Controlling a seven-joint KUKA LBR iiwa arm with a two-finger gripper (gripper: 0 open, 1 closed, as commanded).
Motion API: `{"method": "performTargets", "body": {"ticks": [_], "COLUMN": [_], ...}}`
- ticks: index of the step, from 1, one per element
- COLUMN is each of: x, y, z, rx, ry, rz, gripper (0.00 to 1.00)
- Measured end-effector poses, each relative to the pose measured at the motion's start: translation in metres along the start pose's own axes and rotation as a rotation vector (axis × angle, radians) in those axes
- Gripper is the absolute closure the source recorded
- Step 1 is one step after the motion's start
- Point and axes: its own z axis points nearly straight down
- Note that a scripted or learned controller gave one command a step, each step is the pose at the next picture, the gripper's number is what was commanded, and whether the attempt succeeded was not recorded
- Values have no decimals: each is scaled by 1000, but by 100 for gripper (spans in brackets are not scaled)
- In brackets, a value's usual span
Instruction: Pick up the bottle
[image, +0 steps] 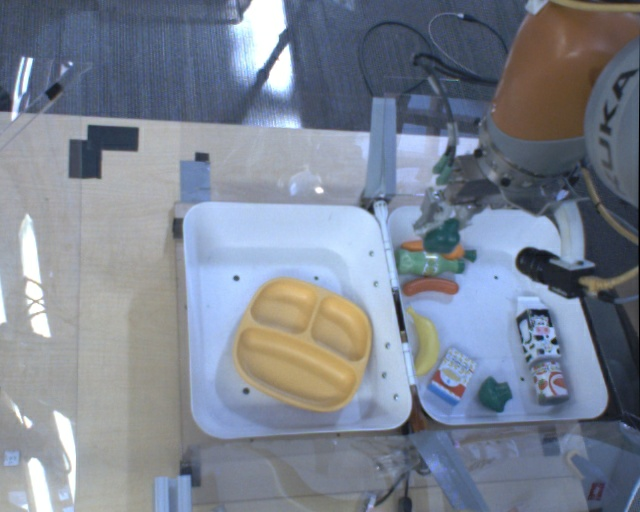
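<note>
While low over the right bin (590, 395), upper right of frame: gripper (437, 212) just above the green bottle (428, 262), beside a sausage (431, 288); jaw state impossible to tell.

A KUKA arm (560, 80) with an orange band reaches in from the right, its gripper (440, 205) poised over the far end of the right bin (590, 395). Just below it lies a green bottle (428, 262) on its side, beside a carrot (440, 245) and a hot dog (430, 288). Nearer the camera sit a banana (425, 343), two small cartons (452, 376), a green toy (494, 394) and a cow-print carton (538, 340). The left bin (215, 240) holds a yellow divided tray (303, 343).
</note>
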Motion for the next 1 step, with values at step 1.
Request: {"method": "performTargets", "body": {"ticks": [1], "x": [57], "y": [-51], "z": [23], "rx": [5], "ry": [0], "rz": [330], "gripper": [100]}}
